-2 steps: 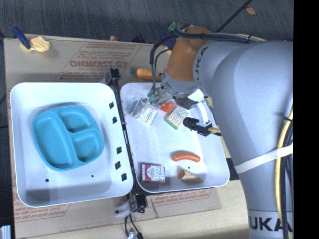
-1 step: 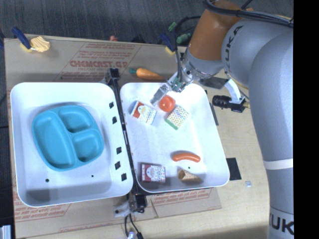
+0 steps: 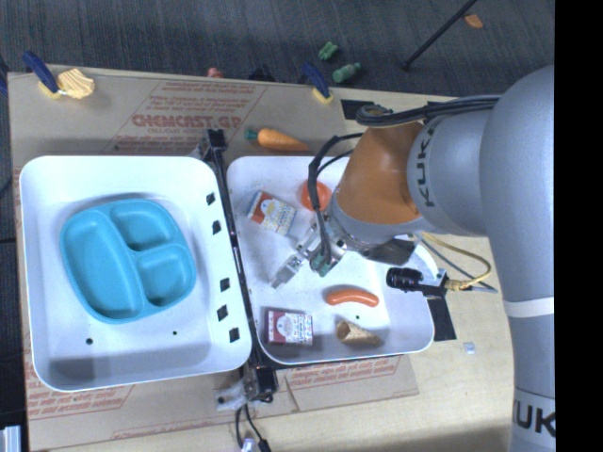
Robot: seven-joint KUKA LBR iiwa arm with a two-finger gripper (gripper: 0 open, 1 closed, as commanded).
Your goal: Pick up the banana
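Brown printed cardboard covers the counter [image 3: 188,111], and beyond it lies dark carpet with a few small green and orange bits. Far to the left of the right bin [image 3: 415,342], near the counter's back left corner, a pale yellow lump [image 3: 77,85] sits beside a blue clip [image 3: 40,69]. It is too small for me to tell whether it is the banana. The left bin [image 3: 57,347] touches the right bin's left wall and holds a blue divided tray [image 3: 127,257].

Just behind the right bin, on the cardboard, lies a carrot [image 3: 278,139]. Inside the right bin, near its back left part, is a small white and red packet [image 3: 271,212]. A red box [image 3: 289,328] lies by the front wall. The pincer [image 3: 303,260] hangs over the middle of the right bin, pointing toward its left wall, between the packet and the red box. Whether it is released or clenched I cannot tell, and nothing shows in its grip.

An orange-red round thing [image 3: 316,194] peeks out at the arm's edge near the back of the right bin. A sausage [image 3: 351,298] lies right of the pincer, and a tan crust-like piece [image 3: 358,332] sits by the front wall. The grey arm [image 3: 490,168] with its orange band covers the right bin's right side.
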